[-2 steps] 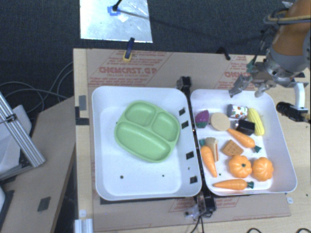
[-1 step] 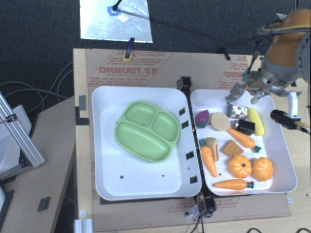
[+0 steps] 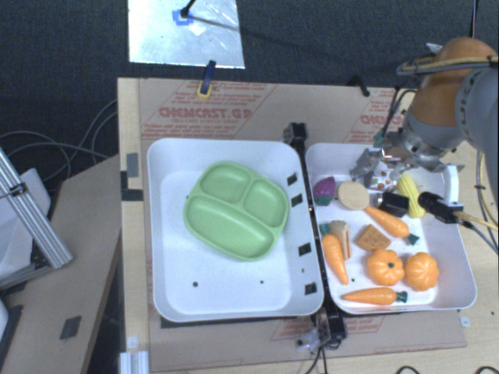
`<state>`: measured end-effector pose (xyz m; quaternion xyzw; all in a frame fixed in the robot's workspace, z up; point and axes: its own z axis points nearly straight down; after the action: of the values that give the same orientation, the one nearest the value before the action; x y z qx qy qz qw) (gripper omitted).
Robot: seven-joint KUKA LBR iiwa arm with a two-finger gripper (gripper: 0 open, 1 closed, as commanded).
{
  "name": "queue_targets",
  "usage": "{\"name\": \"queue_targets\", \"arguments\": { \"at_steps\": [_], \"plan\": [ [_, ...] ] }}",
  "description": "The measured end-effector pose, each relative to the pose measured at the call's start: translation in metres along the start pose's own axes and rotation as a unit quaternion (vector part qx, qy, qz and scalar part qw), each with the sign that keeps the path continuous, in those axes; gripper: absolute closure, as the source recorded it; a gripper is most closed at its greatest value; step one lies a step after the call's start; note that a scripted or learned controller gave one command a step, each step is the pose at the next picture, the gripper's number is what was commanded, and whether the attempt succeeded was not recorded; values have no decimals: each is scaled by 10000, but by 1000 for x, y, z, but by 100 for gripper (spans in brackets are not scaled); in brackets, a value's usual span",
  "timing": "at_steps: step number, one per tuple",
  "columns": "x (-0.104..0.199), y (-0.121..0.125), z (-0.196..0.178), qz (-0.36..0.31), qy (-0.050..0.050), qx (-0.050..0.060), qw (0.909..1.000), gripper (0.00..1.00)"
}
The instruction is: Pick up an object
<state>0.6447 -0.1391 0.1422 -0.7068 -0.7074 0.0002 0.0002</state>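
My gripper (image 3: 381,173) hangs low over the back of the right bin (image 3: 465,280), coming in from the orange-banded wrist (image 3: 456,57) at the upper right. Right beside it lie a yellow corn cob (image 3: 411,192), a beige round piece (image 3: 352,196) and a purple piece (image 3: 323,187). Further forward in the bin are an orange carrot (image 3: 387,221), a second carrot (image 3: 335,258), a third carrot (image 3: 373,294), a tan cracker (image 3: 373,238) and two small pumpkins (image 3: 386,266) (image 3: 422,270). Nothing shows as lifted off the bin floor.
The left bin (image 3: 226,287) holds a green divided plate (image 3: 236,209). A black divider strip (image 3: 306,209) with clips runs between the bins. Cables (image 3: 483,224) trail off the right side. A yellow-and-blue clip (image 3: 207,80) sits at the bench's back edge.
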Motion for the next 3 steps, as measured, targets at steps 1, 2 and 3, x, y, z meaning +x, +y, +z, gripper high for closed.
{"name": "queue_targets", "arguments": {
  "at_steps": [1, 2, 3],
  "plan": [
    [-2, 6, 20, 3, -24, -99, 9999, 0],
    [-3, 6, 11, -2, -45, -101, 9999, 100],
    [-10, 2, -38, 3, -5, -27, 10000, 100]
  ]
}}
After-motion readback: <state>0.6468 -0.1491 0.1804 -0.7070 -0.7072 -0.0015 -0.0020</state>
